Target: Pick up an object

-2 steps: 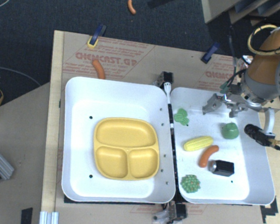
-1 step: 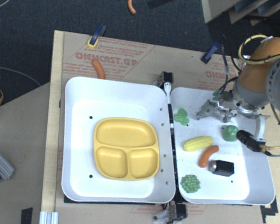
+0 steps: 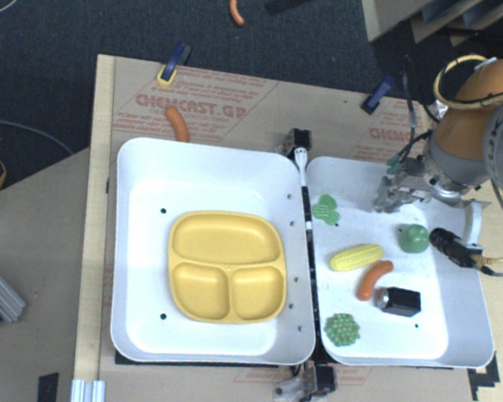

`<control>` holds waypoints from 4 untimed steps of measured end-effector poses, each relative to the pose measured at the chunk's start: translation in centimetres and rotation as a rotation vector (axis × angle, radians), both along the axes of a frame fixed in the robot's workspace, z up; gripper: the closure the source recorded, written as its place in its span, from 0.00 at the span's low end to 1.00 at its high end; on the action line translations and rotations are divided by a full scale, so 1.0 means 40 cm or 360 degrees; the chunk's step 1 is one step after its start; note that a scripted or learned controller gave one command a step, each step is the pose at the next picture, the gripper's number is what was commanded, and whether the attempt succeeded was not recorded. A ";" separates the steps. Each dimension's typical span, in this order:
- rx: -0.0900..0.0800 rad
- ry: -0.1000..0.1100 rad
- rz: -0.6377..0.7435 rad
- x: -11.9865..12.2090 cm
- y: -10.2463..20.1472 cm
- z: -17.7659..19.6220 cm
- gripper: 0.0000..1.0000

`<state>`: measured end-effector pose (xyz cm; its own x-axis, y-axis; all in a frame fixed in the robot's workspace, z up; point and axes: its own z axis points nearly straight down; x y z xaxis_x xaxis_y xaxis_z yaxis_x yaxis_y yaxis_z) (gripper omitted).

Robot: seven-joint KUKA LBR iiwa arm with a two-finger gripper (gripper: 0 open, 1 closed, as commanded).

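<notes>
gripper point(image 3: 396, 197): over right bin point(image 3: 452, 343), far end; grip state can't tell
target: green pepper point(image 3: 413, 237), nearest
approach: centre, drop straight, avoid wall

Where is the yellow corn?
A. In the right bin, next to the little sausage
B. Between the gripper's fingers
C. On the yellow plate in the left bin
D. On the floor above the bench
A: the yellow corn lies in the right bin, just above and left of the little sausage, well apart from the gripper.
</notes>
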<state>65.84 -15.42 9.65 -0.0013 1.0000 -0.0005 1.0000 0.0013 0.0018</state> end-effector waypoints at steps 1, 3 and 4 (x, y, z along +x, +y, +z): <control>-0.0002 -0.0007 -0.0002 0.003 -0.001 0.109 1.00; -0.0003 -0.0009 -0.0001 -0.012 0.004 0.330 1.00; 0.0005 0.0006 0.0006 -0.017 0.131 0.305 1.00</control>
